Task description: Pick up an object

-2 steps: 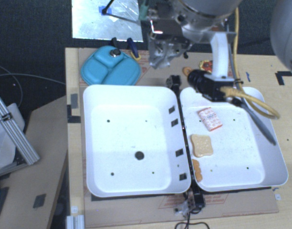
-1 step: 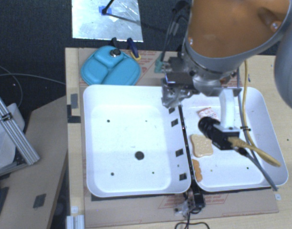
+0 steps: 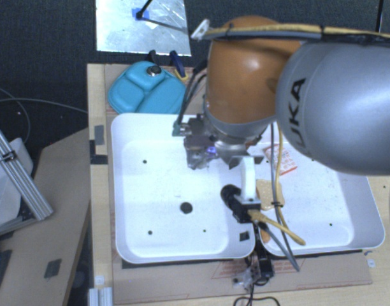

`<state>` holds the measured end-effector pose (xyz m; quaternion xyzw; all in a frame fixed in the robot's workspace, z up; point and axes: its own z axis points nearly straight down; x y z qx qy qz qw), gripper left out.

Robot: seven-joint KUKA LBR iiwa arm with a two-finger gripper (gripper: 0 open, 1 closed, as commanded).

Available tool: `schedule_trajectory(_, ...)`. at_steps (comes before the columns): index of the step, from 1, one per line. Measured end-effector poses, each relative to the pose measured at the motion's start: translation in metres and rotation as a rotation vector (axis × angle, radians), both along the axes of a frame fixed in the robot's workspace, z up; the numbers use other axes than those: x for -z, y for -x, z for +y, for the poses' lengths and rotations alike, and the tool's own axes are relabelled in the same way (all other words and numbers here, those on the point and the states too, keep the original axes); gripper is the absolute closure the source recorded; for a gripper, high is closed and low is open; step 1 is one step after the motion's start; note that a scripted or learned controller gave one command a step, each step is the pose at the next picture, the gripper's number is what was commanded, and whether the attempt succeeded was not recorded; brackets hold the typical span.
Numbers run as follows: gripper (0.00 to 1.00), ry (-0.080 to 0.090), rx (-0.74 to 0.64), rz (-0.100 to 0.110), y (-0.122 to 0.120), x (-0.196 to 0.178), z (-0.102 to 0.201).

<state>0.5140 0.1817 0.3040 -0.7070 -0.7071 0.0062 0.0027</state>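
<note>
My gripper (image 3: 204, 155) hangs low over the right part of the left bin (image 3: 134, 171), under the orange wrist band. The big grey arm covers much of the right bin (image 3: 348, 228). A small black round disc (image 3: 186, 208) lies on the left bin's floor, in front of and slightly left of the gripper, apart from it. In the right bin a red and white packet (image 3: 283, 160) and a tan flat piece (image 3: 266, 192) peek out beside the arm.
A light blue moulded plastic piece (image 3: 146, 88) sits behind the left bin. A shiny metal sheet (image 3: 141, 16) lies farther back. Aluminium framing (image 3: 16, 183) stands at the far left, off the bench.
</note>
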Motion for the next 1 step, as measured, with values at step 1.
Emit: schedule_trajectory(1, 1.0, -0.005, 0.002, -0.012, 0.0284, -0.0156, -0.0362)
